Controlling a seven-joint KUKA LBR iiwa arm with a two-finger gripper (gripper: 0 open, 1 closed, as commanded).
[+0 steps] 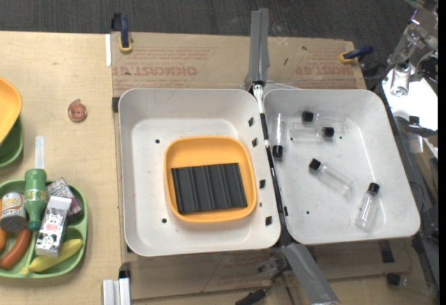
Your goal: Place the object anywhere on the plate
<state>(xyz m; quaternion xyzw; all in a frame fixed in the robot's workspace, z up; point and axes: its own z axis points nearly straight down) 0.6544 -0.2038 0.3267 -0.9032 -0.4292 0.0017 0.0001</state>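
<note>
The pincer (pixel 410 53) sat at the far right, beyond the right bin (pixel 390 227); how wide it stood could not be told. Five clear, black-capped vials (pixel 333 177) lay scattered in that bin. In the left bin (pixel 139 157), the orange plate (pixel 209 147) bore a dark ribbed slab (pixel 209 186).

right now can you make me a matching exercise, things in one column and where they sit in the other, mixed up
Things:
1. orange plate
2. dark ridged block
3. clear vials
4. green bottle

Places:
A. in the right bin
B. on the green tray at the left
C. in the left bin
D. on the orange plate

Pairs: 1-C, 2-D, 3-A, 4-B
</note>
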